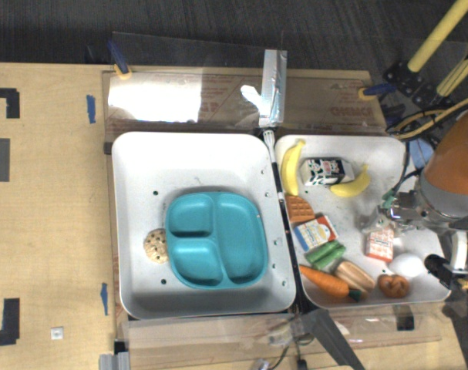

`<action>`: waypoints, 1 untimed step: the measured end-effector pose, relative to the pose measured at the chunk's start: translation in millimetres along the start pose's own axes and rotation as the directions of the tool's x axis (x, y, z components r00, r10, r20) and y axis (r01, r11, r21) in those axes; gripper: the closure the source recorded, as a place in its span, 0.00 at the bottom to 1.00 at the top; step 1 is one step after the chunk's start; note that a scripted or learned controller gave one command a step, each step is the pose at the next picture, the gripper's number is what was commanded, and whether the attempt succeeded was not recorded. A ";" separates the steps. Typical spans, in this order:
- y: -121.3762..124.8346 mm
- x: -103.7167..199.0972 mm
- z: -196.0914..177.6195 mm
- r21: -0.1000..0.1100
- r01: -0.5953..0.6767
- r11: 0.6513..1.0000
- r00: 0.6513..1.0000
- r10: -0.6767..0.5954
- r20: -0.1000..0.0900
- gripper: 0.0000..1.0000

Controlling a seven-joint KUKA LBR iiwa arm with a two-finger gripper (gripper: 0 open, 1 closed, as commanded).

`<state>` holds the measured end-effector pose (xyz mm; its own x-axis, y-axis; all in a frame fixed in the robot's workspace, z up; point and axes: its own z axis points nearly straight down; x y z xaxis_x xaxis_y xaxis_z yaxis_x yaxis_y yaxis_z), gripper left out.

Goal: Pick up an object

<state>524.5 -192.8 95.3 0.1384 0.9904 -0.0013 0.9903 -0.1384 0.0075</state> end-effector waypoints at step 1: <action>3.0 74.6 -160.7 0.002 0.120 0.993 0.993 -0.120 -0.002 1.00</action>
<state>536.6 -119.0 255.9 0.0182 0.9998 -0.0006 0.9998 -0.0182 0.0058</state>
